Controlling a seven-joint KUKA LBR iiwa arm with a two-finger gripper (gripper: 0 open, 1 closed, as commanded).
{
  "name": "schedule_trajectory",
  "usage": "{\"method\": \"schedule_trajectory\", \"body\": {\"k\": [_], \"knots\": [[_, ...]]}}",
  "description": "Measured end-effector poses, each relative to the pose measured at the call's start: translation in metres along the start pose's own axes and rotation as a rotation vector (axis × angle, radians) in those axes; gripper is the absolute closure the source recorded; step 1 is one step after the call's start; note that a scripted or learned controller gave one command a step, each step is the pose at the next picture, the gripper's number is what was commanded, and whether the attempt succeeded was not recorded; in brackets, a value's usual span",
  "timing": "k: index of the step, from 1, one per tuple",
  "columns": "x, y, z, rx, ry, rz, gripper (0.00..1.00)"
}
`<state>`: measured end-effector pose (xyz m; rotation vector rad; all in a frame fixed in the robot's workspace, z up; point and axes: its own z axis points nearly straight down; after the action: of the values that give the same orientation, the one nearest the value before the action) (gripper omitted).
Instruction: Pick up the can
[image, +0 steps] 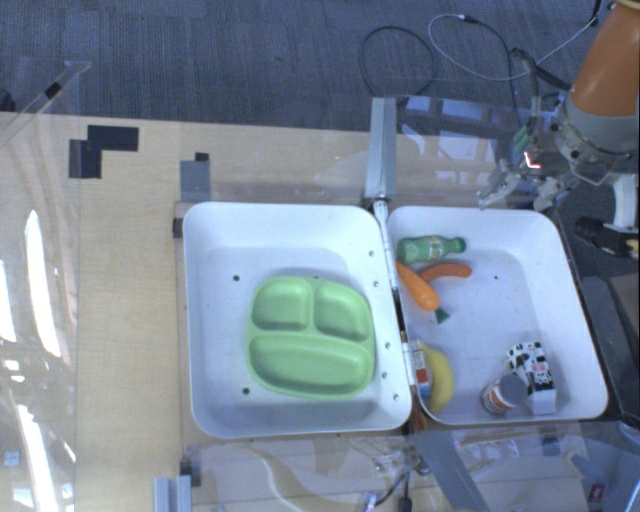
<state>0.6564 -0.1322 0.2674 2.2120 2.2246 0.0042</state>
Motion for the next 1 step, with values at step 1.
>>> {"method": "schedule_trajectory", "body": {"k": [1], "knots": [[-0.0546,0.0127,0.0616,0.001,0.0,0.093,0.0]]}}
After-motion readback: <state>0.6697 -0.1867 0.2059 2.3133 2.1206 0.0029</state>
